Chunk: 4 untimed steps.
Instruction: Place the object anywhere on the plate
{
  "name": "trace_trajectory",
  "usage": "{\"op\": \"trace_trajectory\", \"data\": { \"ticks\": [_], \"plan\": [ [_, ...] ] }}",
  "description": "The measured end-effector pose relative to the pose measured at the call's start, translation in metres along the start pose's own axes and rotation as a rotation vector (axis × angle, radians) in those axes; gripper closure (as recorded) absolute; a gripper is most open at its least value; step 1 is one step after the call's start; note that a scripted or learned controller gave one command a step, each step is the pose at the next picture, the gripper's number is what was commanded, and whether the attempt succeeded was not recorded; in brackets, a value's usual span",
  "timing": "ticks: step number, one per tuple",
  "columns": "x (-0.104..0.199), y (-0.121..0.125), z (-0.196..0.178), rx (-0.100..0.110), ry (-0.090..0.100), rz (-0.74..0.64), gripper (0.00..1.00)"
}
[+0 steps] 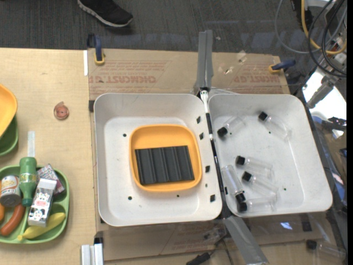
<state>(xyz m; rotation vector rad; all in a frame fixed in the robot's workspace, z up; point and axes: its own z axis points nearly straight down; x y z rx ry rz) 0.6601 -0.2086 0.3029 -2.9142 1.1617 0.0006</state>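
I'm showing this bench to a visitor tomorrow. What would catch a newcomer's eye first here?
The orange plate in the left bin, with a dark ribbed block lying on it, stands out most. Next come the clear vials with black caps scattered across the right bin. At the far left, a green tray of toy food adds colour on the wooden bench.

Robotics lab: bench bins (105, 148), clear vials (255, 177), dangling cables (325, 15).
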Motion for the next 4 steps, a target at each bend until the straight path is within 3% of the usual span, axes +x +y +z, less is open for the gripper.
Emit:
{"op": "trace_trajectory", "data": {
  "ticks": [1,2,3,4],
  "plan": [
    [0.005,0.006,0.012,0.0,0.001,-0.336,0.0],
    [0.007,0.008,0.003,0.001,0.001,-0.561,0.0],
    [-0.002,0.016,-0.009,0.002,0.0,-0.562,0.0],
    [0.007,0.008,0.008,0.002,0.001,-0.559,0.0]
  ]
}}
